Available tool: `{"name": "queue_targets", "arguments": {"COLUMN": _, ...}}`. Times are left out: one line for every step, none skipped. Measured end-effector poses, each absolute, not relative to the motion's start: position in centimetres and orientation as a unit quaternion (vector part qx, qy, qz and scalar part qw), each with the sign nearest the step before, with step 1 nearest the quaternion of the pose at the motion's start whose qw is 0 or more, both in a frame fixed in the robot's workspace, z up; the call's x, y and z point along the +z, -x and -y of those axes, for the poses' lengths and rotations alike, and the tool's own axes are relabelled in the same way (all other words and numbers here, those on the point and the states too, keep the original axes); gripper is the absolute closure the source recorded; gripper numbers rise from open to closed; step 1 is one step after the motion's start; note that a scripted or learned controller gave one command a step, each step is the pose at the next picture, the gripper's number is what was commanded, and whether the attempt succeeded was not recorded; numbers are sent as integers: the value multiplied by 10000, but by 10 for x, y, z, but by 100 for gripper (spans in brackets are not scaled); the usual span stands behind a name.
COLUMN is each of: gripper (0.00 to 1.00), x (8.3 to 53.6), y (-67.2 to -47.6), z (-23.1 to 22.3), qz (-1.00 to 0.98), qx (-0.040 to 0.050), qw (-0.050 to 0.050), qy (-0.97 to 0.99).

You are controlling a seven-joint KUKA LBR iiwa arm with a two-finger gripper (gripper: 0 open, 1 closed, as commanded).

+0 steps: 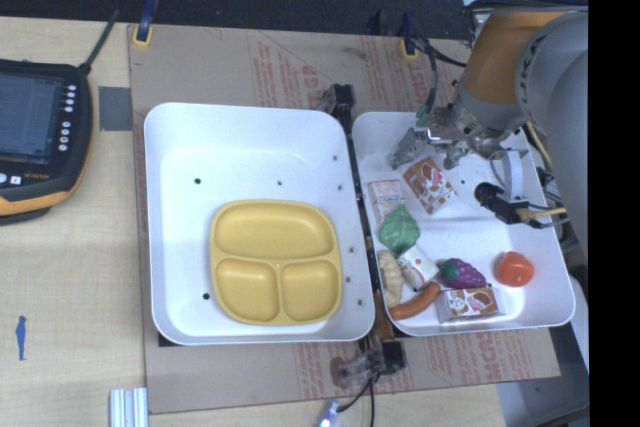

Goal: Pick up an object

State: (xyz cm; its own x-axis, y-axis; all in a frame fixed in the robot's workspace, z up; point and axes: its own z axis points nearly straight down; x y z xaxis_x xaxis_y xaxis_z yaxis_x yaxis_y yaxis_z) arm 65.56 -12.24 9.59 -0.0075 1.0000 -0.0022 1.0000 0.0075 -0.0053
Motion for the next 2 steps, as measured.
{"name": "queue_targets", "arguments": {"gripper": 0, "x": 92, "y": -630, "z": 103, "qz": 7091, "qx": 22, "qw": 11, "qy": 7051}}
{"name": "queue_targets", "arguments": {"gripper": 100, "x": 103, "y": -631, "z": 104, "qz": 7098, "qx": 30, "qw": 7, "qy": 7044}}
